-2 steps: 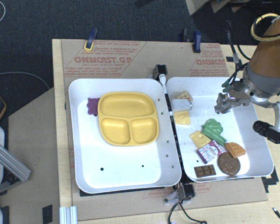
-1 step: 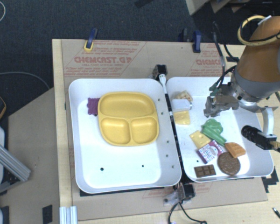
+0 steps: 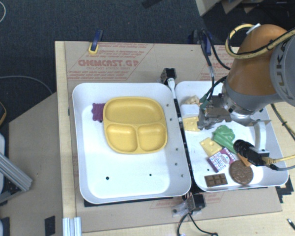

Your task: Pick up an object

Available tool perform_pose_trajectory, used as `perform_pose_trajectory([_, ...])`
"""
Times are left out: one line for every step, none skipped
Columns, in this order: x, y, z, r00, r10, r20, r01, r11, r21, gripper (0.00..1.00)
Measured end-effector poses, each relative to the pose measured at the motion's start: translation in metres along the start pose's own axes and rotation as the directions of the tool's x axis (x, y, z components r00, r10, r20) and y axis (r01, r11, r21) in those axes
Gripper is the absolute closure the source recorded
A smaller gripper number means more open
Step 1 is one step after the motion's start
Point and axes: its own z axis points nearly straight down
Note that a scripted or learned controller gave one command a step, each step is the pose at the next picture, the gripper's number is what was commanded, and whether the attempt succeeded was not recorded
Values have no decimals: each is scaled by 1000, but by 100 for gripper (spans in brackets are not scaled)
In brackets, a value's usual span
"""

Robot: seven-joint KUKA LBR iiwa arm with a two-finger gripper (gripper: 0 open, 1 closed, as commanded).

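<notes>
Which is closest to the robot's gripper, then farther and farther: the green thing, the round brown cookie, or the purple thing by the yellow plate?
From the gripper:
1. Green thing, just beside it in the right bin.
2. Round brown cookie, at the right bin's near end.
3. Purple thing, far off in the left bin.

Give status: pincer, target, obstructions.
Pincer low in the right bin, over a pale yellow block; grip unclear. Green toy, yellow wedge close beside. Yellow divided tray in left bin.

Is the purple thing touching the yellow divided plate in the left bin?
Touching, it seems: in the camera view the purple thing sits against the yellow plate at its left rim, no white gap between.
</notes>
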Motion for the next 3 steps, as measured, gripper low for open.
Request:
perform_pose_trajectory([21, -20, -15, 1000, 1, 0, -1, 1000, -1, 100])
perform_pose_trajectory([22, -28, 0, 1000, 5, 2, -5, 1000, 1, 100])
perform_pose_trajectory([26, -11, -11, 1000, 3, 3, -3, 1000, -7, 100])
